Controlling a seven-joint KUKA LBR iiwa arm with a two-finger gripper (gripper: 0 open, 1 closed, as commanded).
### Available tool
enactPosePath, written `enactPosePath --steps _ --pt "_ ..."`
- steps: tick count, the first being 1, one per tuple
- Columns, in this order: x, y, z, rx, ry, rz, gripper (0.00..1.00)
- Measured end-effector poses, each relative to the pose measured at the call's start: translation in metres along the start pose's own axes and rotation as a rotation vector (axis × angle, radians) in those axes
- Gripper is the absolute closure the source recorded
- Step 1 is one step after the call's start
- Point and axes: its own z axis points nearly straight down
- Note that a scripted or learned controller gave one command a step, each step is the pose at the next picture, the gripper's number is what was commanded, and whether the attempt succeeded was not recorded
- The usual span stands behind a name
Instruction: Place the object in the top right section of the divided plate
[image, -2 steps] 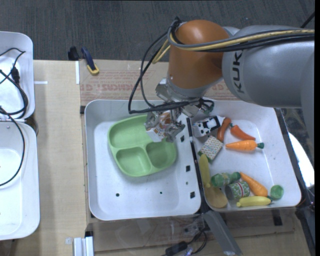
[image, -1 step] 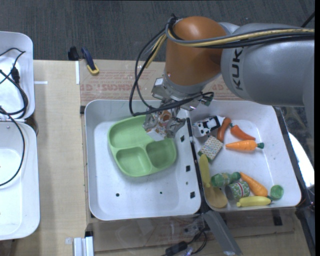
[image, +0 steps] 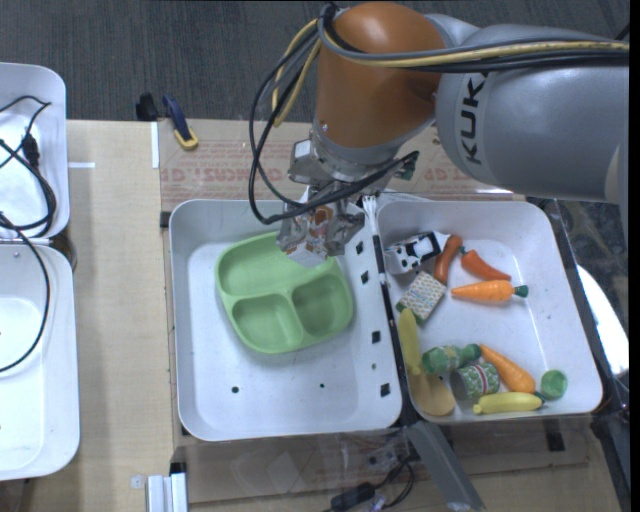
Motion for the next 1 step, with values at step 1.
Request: enactPosePath --steps 1 --pt "0.0459 0.0167 0.0208 -0.004 0.002 -0.115 1.0"
